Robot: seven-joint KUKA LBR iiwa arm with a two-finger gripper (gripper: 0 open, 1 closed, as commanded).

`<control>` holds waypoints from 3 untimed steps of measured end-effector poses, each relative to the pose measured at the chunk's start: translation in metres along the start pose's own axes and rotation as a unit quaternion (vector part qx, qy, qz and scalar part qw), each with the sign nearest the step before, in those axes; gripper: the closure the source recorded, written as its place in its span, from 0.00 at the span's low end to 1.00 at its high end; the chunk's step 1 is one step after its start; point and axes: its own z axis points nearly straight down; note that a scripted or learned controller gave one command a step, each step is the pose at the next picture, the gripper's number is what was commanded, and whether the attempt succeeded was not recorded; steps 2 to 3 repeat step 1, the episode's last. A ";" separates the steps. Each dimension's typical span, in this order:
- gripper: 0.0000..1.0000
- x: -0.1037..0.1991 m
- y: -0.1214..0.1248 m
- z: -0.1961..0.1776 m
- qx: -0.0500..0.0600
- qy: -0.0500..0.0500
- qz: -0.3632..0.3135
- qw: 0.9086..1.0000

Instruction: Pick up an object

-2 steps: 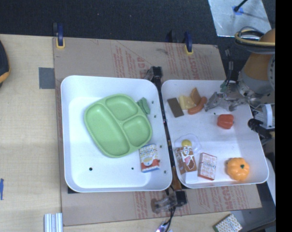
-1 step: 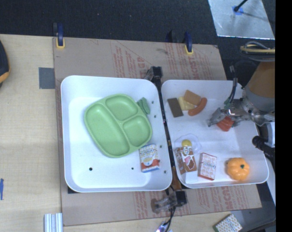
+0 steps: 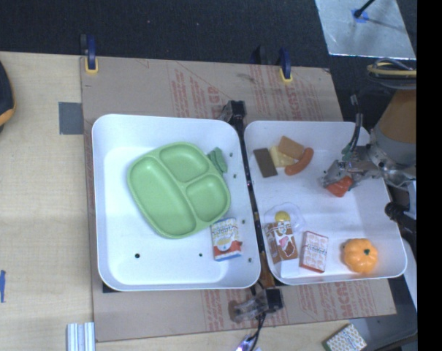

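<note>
Red object [image 3: 339, 188], at jaws [image 3: 343, 174], labels unreadable

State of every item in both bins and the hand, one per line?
green divided plate: upright, left bin
small carton: lying beside plate
sausage: lying, right bin
orange pumpkin: upright, right bin
red item: under the hand, grip unclear
hand: low in right bin

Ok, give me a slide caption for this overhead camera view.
KUKA arm's gripper over a small red object in the right bin; green divided plate in the left.
</note>
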 end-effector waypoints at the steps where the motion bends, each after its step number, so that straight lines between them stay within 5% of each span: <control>1: 1.00 0.104 0.039 -0.083 -0.006 0.002 -0.004 1.000; 3: 1.00 0.104 0.039 -0.083 -0.006 0.002 -0.004 1.000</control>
